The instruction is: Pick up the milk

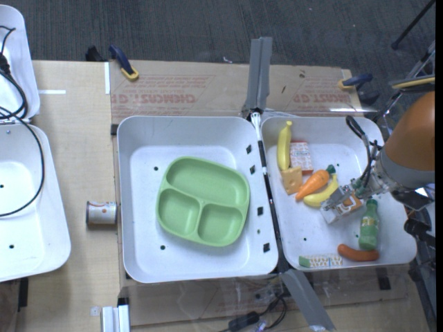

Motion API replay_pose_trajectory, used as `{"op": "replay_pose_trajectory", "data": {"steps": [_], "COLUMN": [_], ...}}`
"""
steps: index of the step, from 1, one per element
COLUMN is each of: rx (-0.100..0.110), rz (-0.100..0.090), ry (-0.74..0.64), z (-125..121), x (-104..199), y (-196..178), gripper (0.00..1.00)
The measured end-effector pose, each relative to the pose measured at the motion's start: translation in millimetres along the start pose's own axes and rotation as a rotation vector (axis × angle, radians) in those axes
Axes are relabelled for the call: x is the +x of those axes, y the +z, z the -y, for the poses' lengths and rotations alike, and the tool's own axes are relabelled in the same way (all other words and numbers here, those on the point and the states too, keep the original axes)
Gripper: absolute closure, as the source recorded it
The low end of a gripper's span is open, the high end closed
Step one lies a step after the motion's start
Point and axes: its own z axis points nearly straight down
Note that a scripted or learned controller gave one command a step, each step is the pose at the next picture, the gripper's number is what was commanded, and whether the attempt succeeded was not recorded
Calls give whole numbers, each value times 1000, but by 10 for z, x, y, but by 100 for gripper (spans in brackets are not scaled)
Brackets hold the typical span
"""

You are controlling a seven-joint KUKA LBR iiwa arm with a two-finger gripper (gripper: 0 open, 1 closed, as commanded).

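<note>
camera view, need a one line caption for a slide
Gripper reaching into the right bin at a small carton among toy food; green divided plate in the left bin.

Arm (415, 151): one KUKA iiwa, bulky rounded links
Band: broad, glossy orange, curved like a dome
Casing below the band: smooth grey, rounded
Wrist: narrows into dark metal parts
Cables: thin black, looping beside the wrist
Gripper (356, 185): small, grey and black
</note>
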Motion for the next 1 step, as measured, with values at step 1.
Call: {"op": "replay_pose_trajectory", "data": {"steps": [1], "rx": [-3], "rz": [-14], "ry": [115], "z": [-35], "x": [-297], "y": [5], "gripper": [0]}}
